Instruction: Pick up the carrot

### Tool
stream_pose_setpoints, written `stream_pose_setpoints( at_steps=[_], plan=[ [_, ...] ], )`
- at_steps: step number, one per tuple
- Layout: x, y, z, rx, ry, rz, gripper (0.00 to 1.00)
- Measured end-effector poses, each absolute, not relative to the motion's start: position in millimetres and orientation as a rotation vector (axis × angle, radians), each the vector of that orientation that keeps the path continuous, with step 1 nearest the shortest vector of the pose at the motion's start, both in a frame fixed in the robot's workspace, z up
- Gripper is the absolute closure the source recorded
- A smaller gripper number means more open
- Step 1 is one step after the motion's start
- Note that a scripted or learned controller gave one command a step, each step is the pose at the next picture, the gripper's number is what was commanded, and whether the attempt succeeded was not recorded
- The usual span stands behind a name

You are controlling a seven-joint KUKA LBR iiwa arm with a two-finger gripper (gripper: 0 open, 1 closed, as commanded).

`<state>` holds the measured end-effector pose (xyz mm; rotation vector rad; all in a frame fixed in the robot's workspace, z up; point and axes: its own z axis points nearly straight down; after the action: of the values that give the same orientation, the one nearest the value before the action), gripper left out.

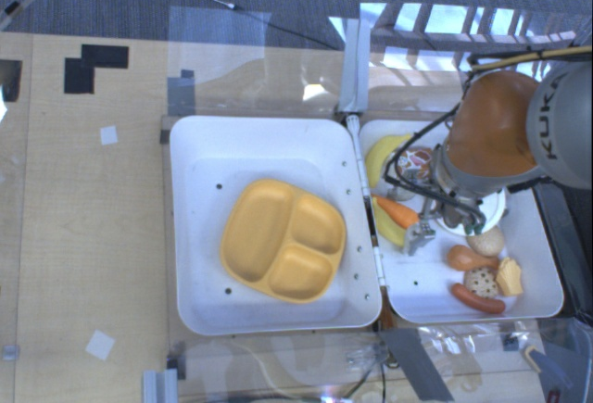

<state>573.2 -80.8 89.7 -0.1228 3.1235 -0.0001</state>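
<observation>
Carrot at the right bin's left wall, claw just beside it.

The small orange carrot (397,211) lies in the shallow white right bin (537,299) by its left wall, on a yellow banana (384,171); the metal two-finger claw (422,234) hangs just right of it (whether its fingers are spread or pressed together I cannot tell). A sausage (478,300), cookie (480,280) and cheese wedge (510,277) sit near the front right corner. The left white bin (190,207) holds a yellow compartment plate (283,239).

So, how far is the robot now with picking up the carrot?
Done: the arm has reached the right bin, and the gripper sits low beside the carrot. In hand: nothing visibly; the carrot lies on the banana, not between any fingers. Left: closing on the carrot and lifting it.
</observation>
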Motion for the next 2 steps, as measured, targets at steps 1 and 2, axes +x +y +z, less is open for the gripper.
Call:
stream_pose_setpoints(
  at_steps=[1, 2],
  plan=[
    [595.3, -83, 89, -0.029, 3.129, 0.001, 0.00],
    [598.3, -82, 103, -0.035, 3.119, 0.000, 1.00]
  ],
)
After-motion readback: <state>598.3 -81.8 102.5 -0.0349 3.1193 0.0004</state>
